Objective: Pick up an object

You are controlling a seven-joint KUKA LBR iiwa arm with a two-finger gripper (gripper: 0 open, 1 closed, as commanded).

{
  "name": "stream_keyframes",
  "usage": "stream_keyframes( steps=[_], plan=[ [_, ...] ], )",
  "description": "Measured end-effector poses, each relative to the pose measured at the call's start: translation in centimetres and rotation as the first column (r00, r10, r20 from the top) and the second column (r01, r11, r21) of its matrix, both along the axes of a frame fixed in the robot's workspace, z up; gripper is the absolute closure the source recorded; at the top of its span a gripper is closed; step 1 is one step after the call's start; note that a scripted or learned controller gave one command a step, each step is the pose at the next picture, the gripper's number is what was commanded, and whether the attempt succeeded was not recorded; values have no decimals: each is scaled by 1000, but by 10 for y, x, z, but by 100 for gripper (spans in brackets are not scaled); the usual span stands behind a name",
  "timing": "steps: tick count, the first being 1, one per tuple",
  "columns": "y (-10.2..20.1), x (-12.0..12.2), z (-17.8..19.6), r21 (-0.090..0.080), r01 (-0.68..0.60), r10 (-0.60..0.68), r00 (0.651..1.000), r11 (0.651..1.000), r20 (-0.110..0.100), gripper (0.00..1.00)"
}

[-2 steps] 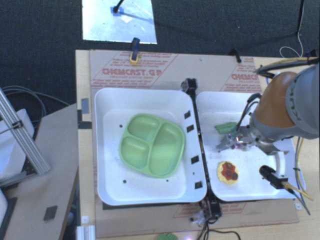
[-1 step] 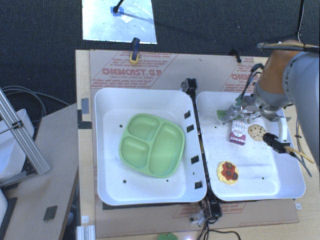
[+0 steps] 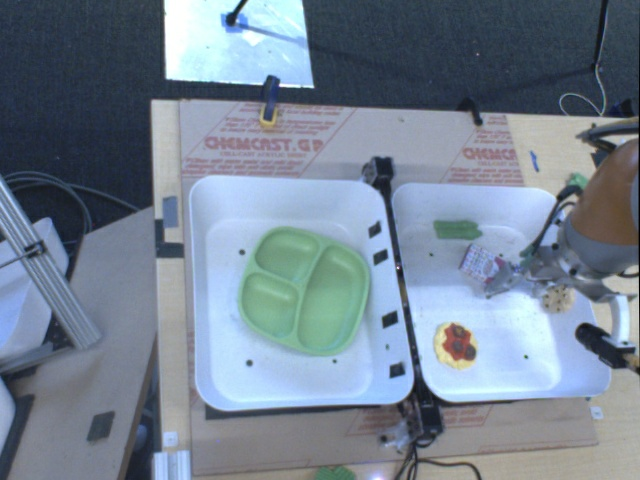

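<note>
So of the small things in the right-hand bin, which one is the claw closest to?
The crinkled silver-and-red packet: the gripper is right at its edge. The flat green block lies farther back, and the round yellow toy pizza lies nearer the front.

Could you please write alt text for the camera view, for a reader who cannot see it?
A grey robot arm reaches from the right into the right bin, its gripper low beside a small crinkled packet, near a green block and a toy pizza. The left bin holds a green divided plate.
</note>
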State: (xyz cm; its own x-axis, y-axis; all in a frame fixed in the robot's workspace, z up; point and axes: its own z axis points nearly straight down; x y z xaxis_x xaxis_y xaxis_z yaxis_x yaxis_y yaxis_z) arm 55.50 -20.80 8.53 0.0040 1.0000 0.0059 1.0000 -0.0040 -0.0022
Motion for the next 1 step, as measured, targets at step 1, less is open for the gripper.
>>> stream_keyframes(
  steps=[1],
  plan=[
    [17,67,1,-8,-12,13,1000,1000,11,0]
  ],
)
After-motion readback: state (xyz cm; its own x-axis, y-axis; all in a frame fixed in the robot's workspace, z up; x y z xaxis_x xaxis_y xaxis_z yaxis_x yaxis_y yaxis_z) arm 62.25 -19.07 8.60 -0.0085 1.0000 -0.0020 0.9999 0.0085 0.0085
